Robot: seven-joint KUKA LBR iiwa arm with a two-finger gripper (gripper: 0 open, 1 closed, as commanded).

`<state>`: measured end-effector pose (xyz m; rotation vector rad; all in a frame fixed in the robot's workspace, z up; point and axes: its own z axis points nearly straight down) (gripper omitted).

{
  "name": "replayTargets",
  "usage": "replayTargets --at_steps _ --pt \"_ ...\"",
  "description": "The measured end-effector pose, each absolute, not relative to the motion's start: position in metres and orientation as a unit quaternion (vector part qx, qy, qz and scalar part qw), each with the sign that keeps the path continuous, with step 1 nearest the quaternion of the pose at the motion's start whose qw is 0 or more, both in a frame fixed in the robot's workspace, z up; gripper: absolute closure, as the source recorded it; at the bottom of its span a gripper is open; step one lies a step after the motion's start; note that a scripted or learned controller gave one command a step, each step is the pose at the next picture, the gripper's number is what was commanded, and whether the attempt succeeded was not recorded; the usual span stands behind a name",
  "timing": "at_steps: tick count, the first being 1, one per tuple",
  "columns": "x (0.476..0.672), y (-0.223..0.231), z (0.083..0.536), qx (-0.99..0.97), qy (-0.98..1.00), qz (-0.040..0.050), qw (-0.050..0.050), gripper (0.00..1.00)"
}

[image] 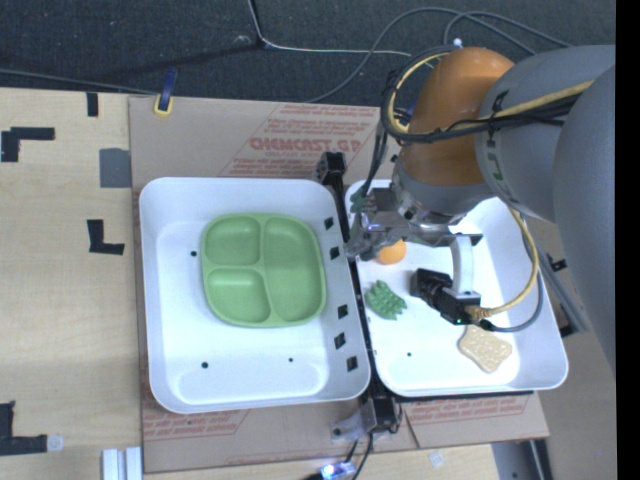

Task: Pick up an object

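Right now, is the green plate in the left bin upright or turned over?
Upright. The green plate lies flat in the left bin with its divided compartments facing up; their hollows and the ridges between them show.

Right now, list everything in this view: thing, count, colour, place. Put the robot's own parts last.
Bins: two, white, side by side on the bench; left bin, right bin.
Divided plate: one, light green, middle of the left bin.
Leafy toy: one, dark green, right bin, near its left wall.
Round object: one, orange, right bin, just under the gripper.
Cracker-like piece: one, tan, right bin, front right.
Cardboard sheet: one, brown, under both bins.
Arm: one, grey with orange band, reaching from the right.
Gripper: one, dark, over the right bin's left side.
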<state>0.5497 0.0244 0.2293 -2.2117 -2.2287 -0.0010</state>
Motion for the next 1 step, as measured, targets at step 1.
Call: replayTargets --at_steps 1 --pt "0.5506 0.08 0.2359 -0.705 -0.71 0.0003 0.001 1.0"
